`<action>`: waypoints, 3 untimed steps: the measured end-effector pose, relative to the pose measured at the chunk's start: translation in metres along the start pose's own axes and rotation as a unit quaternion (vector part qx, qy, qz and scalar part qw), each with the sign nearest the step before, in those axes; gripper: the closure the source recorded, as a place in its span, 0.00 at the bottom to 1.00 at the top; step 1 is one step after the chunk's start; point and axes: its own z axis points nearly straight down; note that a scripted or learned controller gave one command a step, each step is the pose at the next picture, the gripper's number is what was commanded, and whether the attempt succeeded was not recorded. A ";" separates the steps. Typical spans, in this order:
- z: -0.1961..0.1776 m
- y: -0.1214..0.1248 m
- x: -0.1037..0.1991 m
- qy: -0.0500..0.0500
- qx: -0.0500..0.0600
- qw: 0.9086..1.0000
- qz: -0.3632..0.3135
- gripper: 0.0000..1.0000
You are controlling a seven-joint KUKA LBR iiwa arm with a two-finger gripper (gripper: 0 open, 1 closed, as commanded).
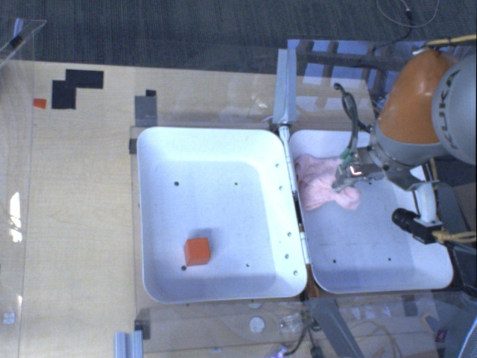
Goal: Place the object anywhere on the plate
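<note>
A small orange-red cube lies in the left bin, near its front left. A pink, lumpy, flat thing lies in the right bin, at its back left by the divider. My gripper hangs over the right edge of the pink thing, low and close to it, with the arm's orange band behind it at the upper right. The gripper's body hides whether it touches the pink thing. The cube is far from the gripper, across the divider.
A metal divider post stands between the bins at the back. A black connector on the arm sits over the right bin's right side. Black blocks and a small orange tag lie on the wooden bench at far left.
</note>
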 end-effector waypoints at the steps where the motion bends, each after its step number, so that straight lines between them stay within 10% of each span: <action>1: -0.040 0.003 0.001 -0.001 -0.001 1.000 -0.004 1.00; 2: -0.036 0.020 0.044 0.000 0.000 0.979 -0.203 1.00; 3: -0.040 0.039 0.087 0.000 -0.002 0.919 -0.395 1.00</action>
